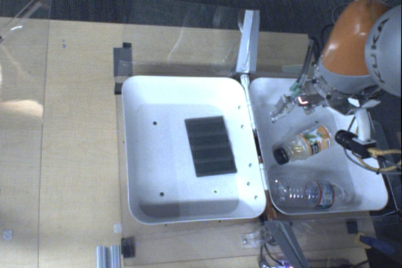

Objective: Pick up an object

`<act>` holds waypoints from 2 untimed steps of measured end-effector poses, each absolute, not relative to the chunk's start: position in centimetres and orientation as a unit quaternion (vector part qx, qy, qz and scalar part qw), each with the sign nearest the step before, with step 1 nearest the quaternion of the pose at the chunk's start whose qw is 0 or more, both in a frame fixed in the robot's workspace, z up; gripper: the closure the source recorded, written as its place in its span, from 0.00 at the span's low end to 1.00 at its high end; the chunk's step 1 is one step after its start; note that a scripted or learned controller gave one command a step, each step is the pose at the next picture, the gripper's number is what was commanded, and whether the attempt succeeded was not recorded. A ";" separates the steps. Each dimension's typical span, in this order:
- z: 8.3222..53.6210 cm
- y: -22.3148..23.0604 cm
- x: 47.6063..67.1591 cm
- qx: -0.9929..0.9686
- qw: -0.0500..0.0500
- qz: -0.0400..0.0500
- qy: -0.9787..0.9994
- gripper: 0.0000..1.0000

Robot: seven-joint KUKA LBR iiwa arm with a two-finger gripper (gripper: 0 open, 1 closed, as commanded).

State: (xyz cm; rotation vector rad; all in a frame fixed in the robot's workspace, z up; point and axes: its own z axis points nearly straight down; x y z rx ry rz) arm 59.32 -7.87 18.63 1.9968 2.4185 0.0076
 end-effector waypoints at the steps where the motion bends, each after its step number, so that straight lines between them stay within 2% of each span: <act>1: 8.9 -14.1 58.8 0.578 0.006 0.003 0.816 0.00; 2: 8.8 -12.6 66.9 0.607 -0.001 -0.001 0.795 0.00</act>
